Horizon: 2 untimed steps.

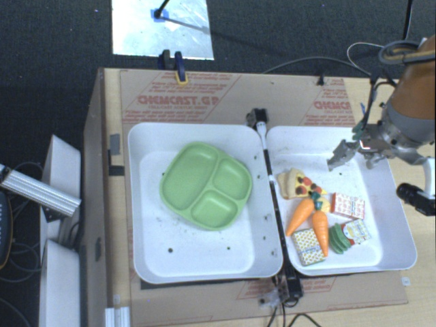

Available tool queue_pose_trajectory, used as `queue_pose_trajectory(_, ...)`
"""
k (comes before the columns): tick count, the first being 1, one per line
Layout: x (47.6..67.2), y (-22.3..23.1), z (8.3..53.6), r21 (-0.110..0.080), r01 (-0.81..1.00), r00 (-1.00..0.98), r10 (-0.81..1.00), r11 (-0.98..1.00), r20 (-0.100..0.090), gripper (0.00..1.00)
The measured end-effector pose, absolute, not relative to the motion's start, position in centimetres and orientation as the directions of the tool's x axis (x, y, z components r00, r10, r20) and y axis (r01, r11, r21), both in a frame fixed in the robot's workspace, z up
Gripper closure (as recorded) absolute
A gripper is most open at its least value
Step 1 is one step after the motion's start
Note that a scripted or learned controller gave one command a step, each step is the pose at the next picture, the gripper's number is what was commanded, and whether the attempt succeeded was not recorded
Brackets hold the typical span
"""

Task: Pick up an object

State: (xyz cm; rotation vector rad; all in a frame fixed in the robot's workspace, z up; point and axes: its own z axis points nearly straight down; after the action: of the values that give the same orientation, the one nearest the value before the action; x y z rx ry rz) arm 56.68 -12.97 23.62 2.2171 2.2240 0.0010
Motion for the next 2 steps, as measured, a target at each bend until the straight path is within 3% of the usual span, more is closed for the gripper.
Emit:
queue_pose_trajectory(1, 60.5, -13.2, 9.9, 0.014, 1.0, -0.002, 1.0, 0.002, -0.003, 0.0)
queue_pose_trajectory(2, 66.9, -10.5, 8.5, 0.003, 1.0, -0.005, 1.0, 0.005, 0.0, 0.0)
